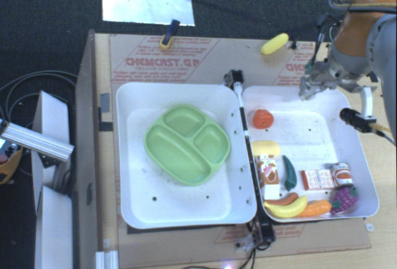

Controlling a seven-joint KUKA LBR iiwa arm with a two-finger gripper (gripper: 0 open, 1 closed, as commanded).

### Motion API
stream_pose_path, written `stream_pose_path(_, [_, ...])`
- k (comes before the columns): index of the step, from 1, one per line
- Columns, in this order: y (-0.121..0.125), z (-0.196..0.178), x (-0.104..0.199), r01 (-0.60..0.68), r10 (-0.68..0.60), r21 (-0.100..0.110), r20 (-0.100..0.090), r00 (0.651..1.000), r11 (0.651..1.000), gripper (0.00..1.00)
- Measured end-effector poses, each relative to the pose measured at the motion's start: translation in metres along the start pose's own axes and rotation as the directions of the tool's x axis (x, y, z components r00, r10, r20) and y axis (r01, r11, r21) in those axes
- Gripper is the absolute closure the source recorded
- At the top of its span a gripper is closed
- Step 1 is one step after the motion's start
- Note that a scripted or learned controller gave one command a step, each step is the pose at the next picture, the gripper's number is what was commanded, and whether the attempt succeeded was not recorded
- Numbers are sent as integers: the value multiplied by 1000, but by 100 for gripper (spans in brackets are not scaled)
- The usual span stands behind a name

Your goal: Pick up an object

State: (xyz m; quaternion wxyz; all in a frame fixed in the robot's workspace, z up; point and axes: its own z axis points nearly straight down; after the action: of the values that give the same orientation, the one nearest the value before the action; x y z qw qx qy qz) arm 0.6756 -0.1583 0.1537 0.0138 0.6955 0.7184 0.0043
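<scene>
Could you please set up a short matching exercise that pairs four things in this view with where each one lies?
Things:
1. green divided plate
2. orange tomato
3. purple grapes
4. yellow lemon

Places:
A. on the cardboard beyond the bins
B. near corner of the right bin
C. far part of the right bin, close to the divider
D. middle of the left bin

Pairs: 1-D, 2-C, 3-B, 4-A
</scene>
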Motion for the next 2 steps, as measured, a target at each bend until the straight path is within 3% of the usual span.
stream_pose_path(2, [3, -22, -1, 7, -7, -7, 4, 1000, 1000, 100])
